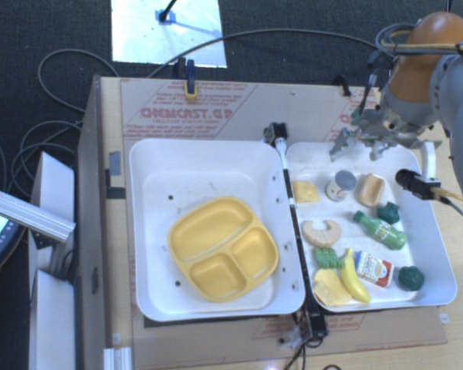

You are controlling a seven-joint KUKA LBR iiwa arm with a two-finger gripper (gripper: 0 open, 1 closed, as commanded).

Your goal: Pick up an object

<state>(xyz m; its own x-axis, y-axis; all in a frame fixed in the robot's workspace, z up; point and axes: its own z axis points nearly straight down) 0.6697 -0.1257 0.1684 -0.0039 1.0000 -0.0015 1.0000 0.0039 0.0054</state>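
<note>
Approach step, nothing grasped yet. Gripper (359,142) above far edge of right bin (440,241), fingers spread, empty. Toy food below: can (342,183), bread (370,190), green bottle (380,230). Next: descend over one item, close.

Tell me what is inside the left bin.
The left bin holds one yellow divided tray, compartments bare. Whatever is beneath the tray is hidden.
</note>
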